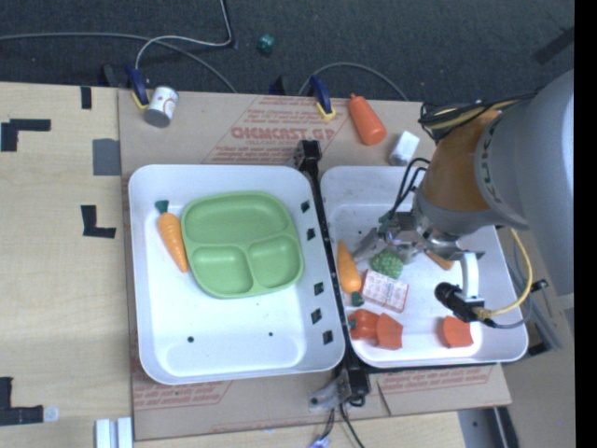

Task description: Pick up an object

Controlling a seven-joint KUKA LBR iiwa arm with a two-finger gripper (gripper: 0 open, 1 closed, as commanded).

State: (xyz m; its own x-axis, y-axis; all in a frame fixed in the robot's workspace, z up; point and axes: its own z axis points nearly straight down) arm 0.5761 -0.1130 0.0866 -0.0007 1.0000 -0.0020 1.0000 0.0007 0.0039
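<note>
Two shallow white bins sit side by side, and the arm (485,171) reaches into the right bin (504,348) from the right, its gripper (399,236) lowered among the clutter near the middle of that bin. Whether the gripper is spread or pressed together cannot be told from this angle, since the wrist hides it. Just below it lies a small green broccoli-like piece (387,266), resting against a white and red patterned block (384,292); this looks like the likeliest target, being nearest the tool. An orange carrot (347,269) lies along the bin's left wall, and red pieces (377,329) crowd the near edge. The left bin (149,343) holds a green divided plate (242,243) and another carrot (172,239), well apart from the arm.
</note>
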